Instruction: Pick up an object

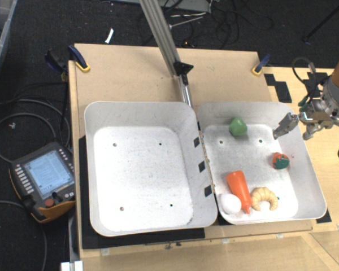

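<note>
a: where's the pincer (298,126)?

b: at three o'clock, over the right rim of the right-hand shallow white plastic bin (305,168). its two grey fingers are spread apart, nothing between them.

a: and the things to pick?

b: all in that bin. a small round green ball (238,127) at the bin's twelve o'clock; a small red fruit with a green top (281,161) at three o'clock, below the pincer. at six o'clock, an orange carrot-shaped piece (239,189) lies between a white egg-shaped object (231,204) and a tan croissant-shaped toy (264,198), touching both.

a: the left bin (96,151)?

b: white, beside it on the tan wooden counter (130,75).
</note>
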`<state>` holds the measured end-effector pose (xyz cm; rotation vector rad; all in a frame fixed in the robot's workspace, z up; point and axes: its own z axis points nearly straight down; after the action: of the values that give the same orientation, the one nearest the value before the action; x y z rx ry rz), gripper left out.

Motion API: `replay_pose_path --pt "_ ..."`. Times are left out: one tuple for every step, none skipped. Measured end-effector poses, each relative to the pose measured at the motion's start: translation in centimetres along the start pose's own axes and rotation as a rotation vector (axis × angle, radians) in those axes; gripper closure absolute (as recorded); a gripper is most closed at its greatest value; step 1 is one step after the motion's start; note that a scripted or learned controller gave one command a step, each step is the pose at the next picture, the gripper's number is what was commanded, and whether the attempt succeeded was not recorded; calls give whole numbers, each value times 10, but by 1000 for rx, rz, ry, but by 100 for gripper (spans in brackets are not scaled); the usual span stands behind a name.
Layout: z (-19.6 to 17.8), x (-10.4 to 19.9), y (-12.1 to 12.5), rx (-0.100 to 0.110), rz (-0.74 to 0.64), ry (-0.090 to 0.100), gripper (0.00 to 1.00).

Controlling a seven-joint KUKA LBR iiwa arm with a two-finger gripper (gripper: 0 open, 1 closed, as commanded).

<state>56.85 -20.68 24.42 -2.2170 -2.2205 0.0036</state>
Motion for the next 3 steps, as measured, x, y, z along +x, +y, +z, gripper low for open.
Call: replay_pose_path --pt "-2 0 1 -4 -1 -1 0" --pt "55 4 10 1 -3 0 0" --pt "103 13 6 1 0 1 0"
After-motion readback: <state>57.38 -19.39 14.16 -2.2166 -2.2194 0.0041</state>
